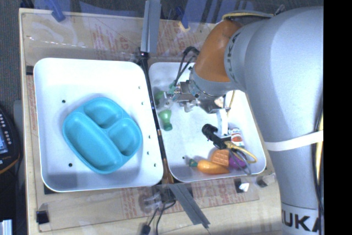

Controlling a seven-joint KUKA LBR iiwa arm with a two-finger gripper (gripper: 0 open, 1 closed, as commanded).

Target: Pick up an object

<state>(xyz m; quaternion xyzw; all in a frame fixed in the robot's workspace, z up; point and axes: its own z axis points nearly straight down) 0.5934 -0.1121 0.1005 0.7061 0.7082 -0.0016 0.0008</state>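
Camera view: the gripper [184,97] was positioned low over the left part of the right bin [250,118], beside two small green objects [164,118], presumably as candidate targets. Whether the claw was released or clenched could not be told. A cluster of toy items, including an orange carrot-like piece [212,167], lay at the bin's near corner. A blue divided tray [103,134] occupied the left bin [49,80], untouched.
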